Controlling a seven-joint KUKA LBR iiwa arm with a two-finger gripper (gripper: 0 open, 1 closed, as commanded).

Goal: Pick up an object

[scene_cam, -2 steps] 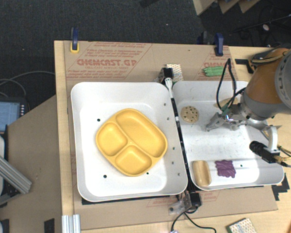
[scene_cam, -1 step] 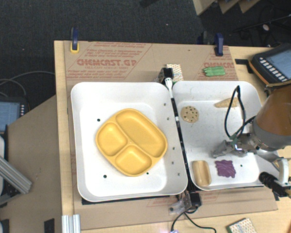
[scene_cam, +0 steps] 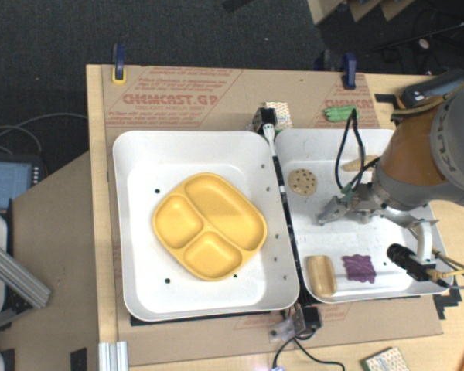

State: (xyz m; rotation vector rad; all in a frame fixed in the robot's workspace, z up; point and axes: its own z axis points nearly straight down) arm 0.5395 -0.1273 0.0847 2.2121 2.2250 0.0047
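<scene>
My gripper (scene_cam: 330,212) hangs over the middle of the right bin (scene_cam: 325,147), reaching in from the right below the grey arm with its orange band. A round tan cookie (scene_cam: 301,181) lies just up and to the left of it, apart from it. Near the bin's front wall sit a tan bread-like piece (scene_cam: 320,275) and a small purple object (scene_cam: 359,267), both below the gripper. A pale yellowish piece (scene_cam: 363,163) shows at the arm's upper edge, partly hidden. I see nothing held in the gripper.
A yellow three-compartment plate (scene_cam: 209,224) fills the middle of the left bin (scene_cam: 139,161). A black divider edge (scene_cam: 282,207) separates the two bins. A green item (scene_cam: 339,114) lies on the board behind the right bin.
</scene>
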